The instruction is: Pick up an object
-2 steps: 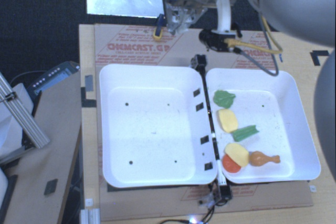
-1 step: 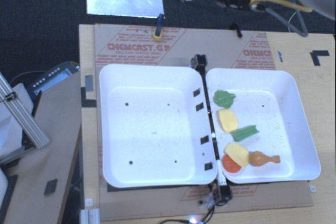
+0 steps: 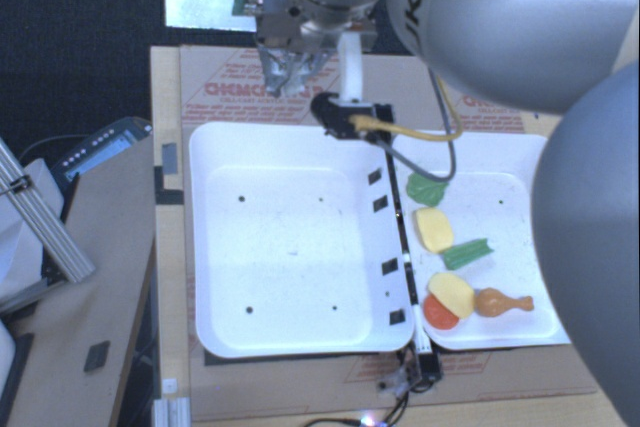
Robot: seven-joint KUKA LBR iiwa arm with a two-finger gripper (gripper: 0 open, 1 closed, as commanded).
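The gripper (image 3: pixel 288 75) hangs above the far edge of the left bin (image 3: pixel 215 245), over the cardboard (image 3: pixel 230 85) behind it. The right bin (image 3: pixel 520 205), just beside the left bin, holds a green piece (image 3: pixel 427 188), a pale yellow piece (image 3: pixel 434 229), a green wedge (image 3: pixel 466 253), a yellow piece (image 3: pixel 452 293), a red piece (image 3: pixel 438 314) and an orange drumstick toy (image 3: pixel 500 302).
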